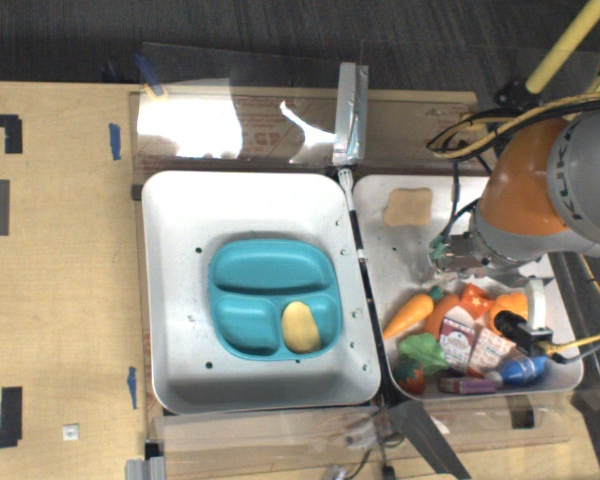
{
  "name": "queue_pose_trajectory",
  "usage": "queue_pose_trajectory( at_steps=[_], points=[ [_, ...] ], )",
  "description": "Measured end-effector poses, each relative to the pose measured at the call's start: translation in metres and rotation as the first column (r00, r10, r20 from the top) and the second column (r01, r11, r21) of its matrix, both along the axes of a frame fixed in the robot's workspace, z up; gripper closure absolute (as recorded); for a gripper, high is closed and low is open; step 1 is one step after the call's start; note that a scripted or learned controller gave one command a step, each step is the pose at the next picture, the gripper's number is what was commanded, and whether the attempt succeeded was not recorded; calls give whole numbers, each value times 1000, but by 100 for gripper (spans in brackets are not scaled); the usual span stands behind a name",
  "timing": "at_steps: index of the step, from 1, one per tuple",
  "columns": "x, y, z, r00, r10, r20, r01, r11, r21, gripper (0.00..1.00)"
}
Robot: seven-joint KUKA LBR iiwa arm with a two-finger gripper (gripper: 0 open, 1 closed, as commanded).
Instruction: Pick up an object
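Observation:
The right bin [380,200] holds a heap of toy food near its front: an orange carrot [408,314], a green piece [420,349], a small red-and-white carton [458,340], an orange item [507,305], a blue piece [521,371] and a purple stick [467,386]. A tan bread slice [409,207] lies alone at the back of that bin. My gripper [454,259] hangs over the bin's middle, just behind the heap and right of the bread. The wrist hides its tips.
The left bin [175,268] carries a teal divided tray [270,293] with a yellow potato-like piece [300,326] in its front right compartment. A clear divider wall [349,113] rises behind the bins. Cables [475,128] loop by the arm at the right.

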State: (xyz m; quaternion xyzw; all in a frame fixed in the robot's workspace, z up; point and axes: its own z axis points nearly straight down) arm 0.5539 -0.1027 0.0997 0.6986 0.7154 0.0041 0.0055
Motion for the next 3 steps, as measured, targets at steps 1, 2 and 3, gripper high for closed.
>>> queue_pose_trajectory(
  at_steps=[1,2,3],
  points=[
    [36,-12,-11,993,114,-7,-114,994,1,100],
    [36,-12,-12,993,114,-8,-114,994,1,0],
    [-32,6,-11,997,71,-7,-71,997,3,0]
  ],
)
